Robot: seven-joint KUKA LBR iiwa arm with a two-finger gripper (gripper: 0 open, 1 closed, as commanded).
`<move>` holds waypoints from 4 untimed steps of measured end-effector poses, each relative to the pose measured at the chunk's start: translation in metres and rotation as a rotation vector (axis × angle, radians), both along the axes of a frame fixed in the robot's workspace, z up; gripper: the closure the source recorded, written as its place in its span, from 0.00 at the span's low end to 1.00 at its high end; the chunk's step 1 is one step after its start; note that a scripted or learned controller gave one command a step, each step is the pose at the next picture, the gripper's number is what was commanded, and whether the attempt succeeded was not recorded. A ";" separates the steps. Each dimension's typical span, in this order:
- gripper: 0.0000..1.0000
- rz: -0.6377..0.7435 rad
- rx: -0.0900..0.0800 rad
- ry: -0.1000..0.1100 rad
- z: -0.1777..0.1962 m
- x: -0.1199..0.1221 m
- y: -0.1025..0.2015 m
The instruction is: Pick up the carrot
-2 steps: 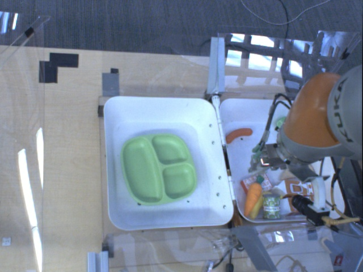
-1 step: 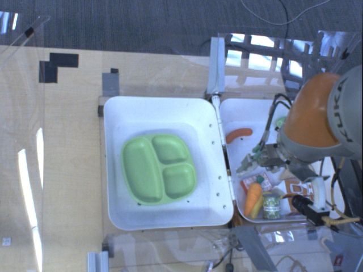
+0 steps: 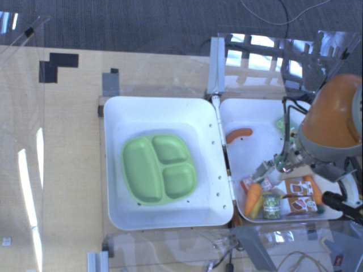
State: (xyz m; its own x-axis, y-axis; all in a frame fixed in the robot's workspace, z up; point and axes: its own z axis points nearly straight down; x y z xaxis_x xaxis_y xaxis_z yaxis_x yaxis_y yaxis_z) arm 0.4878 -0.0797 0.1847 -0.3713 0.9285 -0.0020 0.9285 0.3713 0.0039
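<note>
orange carrot (image 3: 253,196) lies untouched in the right bin (image 3: 249,118); jaws (image 3: 266,171) hover just above it, their width i cannot tell. lifting remains undone.

We were looking at a robotics lab. A pale wooden counter (image 3: 62,169) carried two white bins (image 3: 164,118) fixed side by side in metal brackets (image 3: 215,67). Grey carpet (image 3: 142,16) lay behind with a loose cable (image 3: 272,10) on it, and a grey-and-orange arm (image 3: 334,118) reached over toy food.
</note>
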 end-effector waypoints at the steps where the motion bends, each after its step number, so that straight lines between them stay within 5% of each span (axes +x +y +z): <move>1: 0.00 0.312 -0.003 -0.010 -0.096 0.009 -0.009; 2: 1.00 0.312 -0.003 -0.016 -0.085 0.011 -0.007; 3: 1.00 0.187 0.000 -0.002 0.001 0.001 0.063; 4: 0.00 0.187 0.000 -0.002 0.000 0.001 0.063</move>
State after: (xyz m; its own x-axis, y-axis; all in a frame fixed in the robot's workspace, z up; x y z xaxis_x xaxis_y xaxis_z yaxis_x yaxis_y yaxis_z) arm 0.4883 -0.0170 0.1852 -0.5375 0.8432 -0.0028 0.8432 0.5376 0.0056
